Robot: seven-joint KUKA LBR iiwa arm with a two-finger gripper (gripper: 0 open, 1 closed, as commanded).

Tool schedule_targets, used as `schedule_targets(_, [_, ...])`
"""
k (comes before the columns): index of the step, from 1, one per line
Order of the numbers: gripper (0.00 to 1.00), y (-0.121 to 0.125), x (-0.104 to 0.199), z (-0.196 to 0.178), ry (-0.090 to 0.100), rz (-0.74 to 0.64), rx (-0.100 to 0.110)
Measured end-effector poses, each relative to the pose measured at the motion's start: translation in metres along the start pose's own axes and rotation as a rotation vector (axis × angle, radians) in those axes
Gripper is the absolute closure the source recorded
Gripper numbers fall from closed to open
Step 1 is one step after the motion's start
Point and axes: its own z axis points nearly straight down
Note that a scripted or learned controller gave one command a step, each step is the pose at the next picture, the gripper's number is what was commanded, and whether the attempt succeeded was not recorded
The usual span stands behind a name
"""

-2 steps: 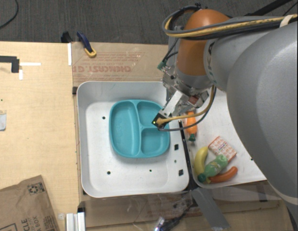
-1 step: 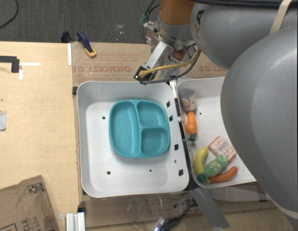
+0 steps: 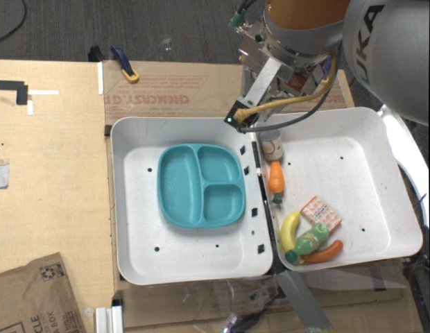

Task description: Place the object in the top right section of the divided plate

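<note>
Two bins (image 3: 125,186), plate (image 3: 201,184) left, food right

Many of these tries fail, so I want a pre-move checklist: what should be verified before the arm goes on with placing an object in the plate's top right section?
1. Divided plate lies flat in the left bin: ok.
2. Its top right section is free: ok.
3. Toy carrot sits in the right bin, below the gripper: ok.
4. Object held between the fingers: cannot tell.
5. Other toys, like the banana, lie clear of the carrot: ok.
</note>
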Motion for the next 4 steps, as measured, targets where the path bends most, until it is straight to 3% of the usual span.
schedule_targets(1, [1.00, 0.014, 0.000, 0.064, -0.002, 0.118, 0.001])
schedule_targets(2, [1.00, -0.034, -0.074, 0.041, 0.001, 0.459, 0.000])
schedule_targets(3, [1.00, -0.059, -0.036, 0.170, 0.000, 0.583, 0.000])
schedule_targets(4, [1.00, -0.066, -0.043, 0.316, 0.007, 0.584, -0.001])
